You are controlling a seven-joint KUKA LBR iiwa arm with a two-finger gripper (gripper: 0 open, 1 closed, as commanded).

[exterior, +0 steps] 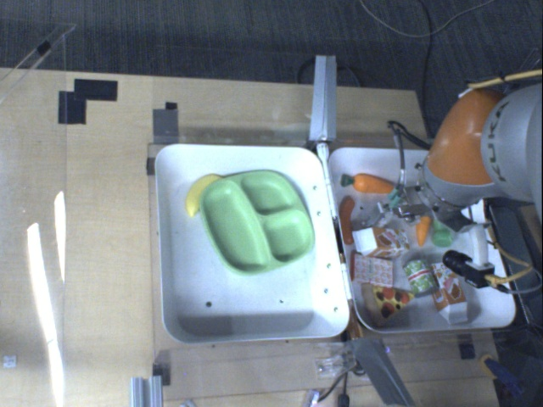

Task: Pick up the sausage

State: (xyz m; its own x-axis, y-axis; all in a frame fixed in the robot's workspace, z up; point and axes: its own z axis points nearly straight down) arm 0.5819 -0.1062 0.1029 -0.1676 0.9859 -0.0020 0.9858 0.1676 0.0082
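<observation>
The sausage is a short reddish-brown link. It lies lengthwise along the left wall of the right bin. My gripper hangs over the upper middle of that bin, to the right of the sausage and apart from it. It sits among small items just below a large carrot. The orange band and grey wrist rise behind it toward the right.
The right bin is crowded: a white cube, a snack packet, a green can, a pizza slice, a juice box and a small carrot. The left bin holds a green divided plate over a banana.
</observation>
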